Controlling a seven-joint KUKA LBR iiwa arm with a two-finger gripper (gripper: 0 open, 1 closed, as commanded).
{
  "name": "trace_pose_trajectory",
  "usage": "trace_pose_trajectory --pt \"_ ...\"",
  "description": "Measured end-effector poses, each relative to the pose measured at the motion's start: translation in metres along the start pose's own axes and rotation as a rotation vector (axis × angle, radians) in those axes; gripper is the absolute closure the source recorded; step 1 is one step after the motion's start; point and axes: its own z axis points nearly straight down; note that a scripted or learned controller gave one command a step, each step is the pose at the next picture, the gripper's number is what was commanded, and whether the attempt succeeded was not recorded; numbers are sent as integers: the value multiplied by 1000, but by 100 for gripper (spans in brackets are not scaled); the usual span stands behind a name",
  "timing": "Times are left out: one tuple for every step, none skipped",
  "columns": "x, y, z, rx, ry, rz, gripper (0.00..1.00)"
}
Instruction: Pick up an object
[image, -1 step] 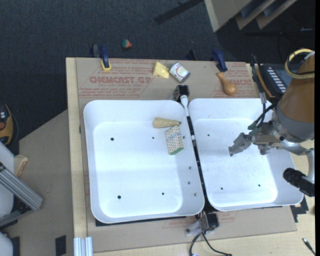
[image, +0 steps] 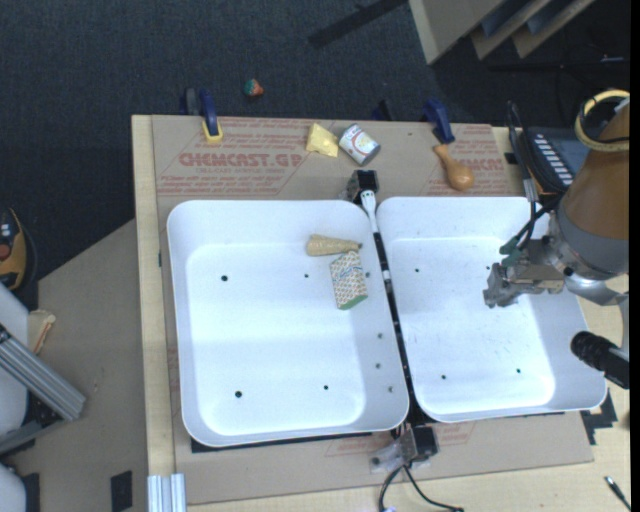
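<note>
Objects for picking, a tan cone-shaped piece (image: 331, 245) and a green-patterned white packet (image: 348, 279) just below it, lie in the left white bin (image: 200, 330) near its upper right corner; my grey gripper (image: 497, 290) hangs over the right white bin (image: 450, 380), well apart from both, and I cannot tell its state

Dark carpet floor (image: 120, 60) surrounds the wooden bench (image: 270, 160).

Both bins (image: 270, 400) are white with small black dots. Well left of the grey gripper (image: 503, 283) lie a tan cone (image: 331, 245) and a green-and-white patterned packet (image: 348, 279). The desk (image: 250, 155) is brown cardboard with red lettering.
</note>
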Motion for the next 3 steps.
trace_pose_trajectory --pt "5 -14 -170 -19 -2 -3 100" --pt "19 -13 -68 12 2 0 100" --pt "39 28 -241 -21 -2 -4 100"
